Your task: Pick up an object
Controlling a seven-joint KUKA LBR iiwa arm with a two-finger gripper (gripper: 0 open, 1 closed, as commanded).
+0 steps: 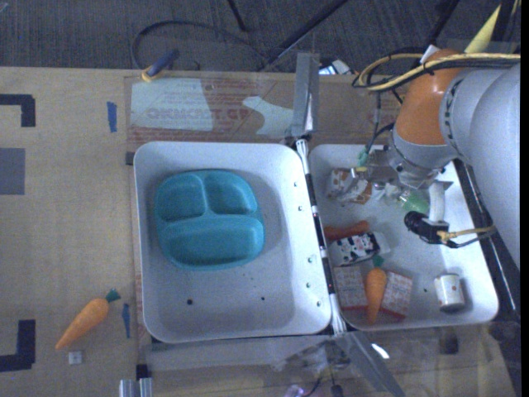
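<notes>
Jaws hang low over the far part of the right bin; whether they are spread or pinching, I cannot tell. Just beside them lies a crinkled packet. Nearer sit a smooth orange carrot, flat printed cards and a small white cylinder. A glossy teal divided plate fills the left bin, leaving bare floor at its near side.

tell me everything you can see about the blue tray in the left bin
The blue tray is a teal, plastic-looking divided plate with rounded corners and three compartments: two smaller ones along its far side and one wide one nearer the camera. It lies flat, right side up, on the floor of the left bin, in the bin's far-left part. Nothing sits in it or touches it apart from the bin floor beneath it.
</notes>
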